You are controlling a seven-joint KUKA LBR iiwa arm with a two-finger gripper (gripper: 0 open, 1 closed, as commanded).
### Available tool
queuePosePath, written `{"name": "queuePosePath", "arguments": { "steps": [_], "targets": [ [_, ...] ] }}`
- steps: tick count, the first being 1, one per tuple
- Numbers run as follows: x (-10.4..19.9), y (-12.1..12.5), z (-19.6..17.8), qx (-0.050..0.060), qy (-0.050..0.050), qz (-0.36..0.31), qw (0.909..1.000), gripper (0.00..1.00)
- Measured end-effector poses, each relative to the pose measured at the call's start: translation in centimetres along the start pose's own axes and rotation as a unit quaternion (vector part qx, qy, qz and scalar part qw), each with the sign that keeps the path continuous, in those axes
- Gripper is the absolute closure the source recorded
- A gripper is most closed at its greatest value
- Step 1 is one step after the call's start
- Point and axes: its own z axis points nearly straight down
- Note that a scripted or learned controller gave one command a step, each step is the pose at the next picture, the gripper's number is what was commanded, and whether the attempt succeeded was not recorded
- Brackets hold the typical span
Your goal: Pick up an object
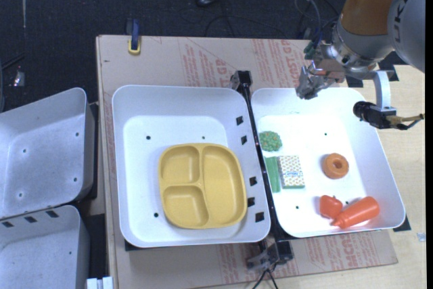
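Observation:
My gripper hangs over the far edge of the right bin, well above its floor, with nothing seen between its fingers. In that bin lie a green knobbly ball, a green bar, a small patterned box, an orange ring, a red piece and an orange carrot-shaped thing. All of them sit nearer the camera than the gripper.
The left bin holds a yellow divided plate. A black divider runs between the two bins. Two white bin lids lie off the bench at the left.

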Motion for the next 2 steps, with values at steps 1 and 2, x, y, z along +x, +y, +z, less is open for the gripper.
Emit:
{"name": "queuePosePath", "arguments": {
  "steps": [1,2],
  "targets": [
    [5.4,-0.9,-0.2,0.0,0.0,0.0,1.0,1.0],
    [10.1,-3.5,1.1,0.002,-0.001,0.001,1.0,1.0]
  ]
}}
